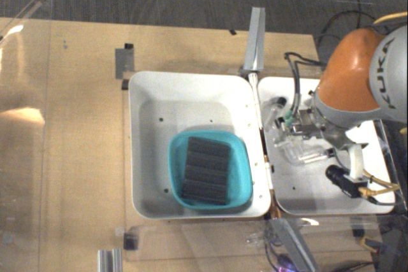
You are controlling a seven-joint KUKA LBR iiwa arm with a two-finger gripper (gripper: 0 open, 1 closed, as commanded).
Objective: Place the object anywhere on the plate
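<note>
Two shallow white bins sit side by side on the wooden counter (76,156): the left bin (146,137) holds a teal plate (241,165) near its front right corner, and a dark ribbed block (206,170) already lies on that plate, its long axis running roughly from the bin's back edge to its front. Over the right bin (319,197), the grey-and-orange arm (357,83) hangs above the back left corner, the tool (299,127) low among what looks like clear, glassy clutter; whether the tool is released or clenched cannot be told, and no object can be made out in it. The plate lies to the tool's left, across the shared wall between the bins, so any carry would likely run leftward over that divider.
</note>
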